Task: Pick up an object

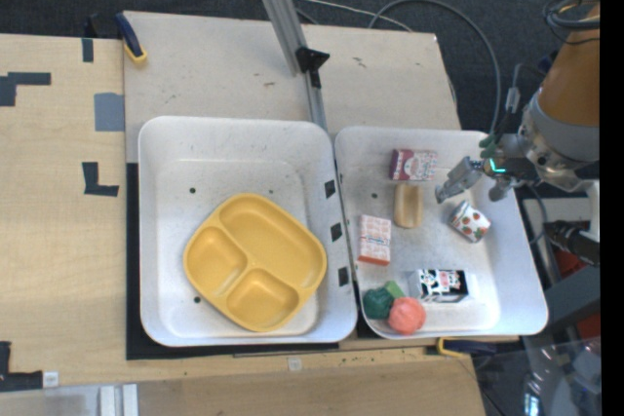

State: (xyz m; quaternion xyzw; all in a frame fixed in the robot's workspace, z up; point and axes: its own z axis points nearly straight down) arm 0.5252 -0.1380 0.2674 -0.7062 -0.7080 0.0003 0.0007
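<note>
we see the arm [570, 102] reaching in from the right, its tool [475, 185] hanging over the upper right part of the right bin [517, 302]. the two grey fingers are spread apart with nothing between them. just below the tool lies a small white cup with red spots [470, 221], tipped on its side, close to the fingers but not gripped. to the left of the tool a pink and white carton [413, 165] lies near the bin's top, and a tan block [408, 206] sits just under it. further down we find a red and white packet [374, 240], a black and white carton [444, 283], and in the lower left corner a red ball [408, 315] touching a green piece [379, 300]. the left bin [166, 209] holds a yellow divided plate [254, 260], lying flat toward its lower half. both bins rest side by side on the table [214, 63], and a grey pole [278, 0] slants down toward the seam between them
</note>
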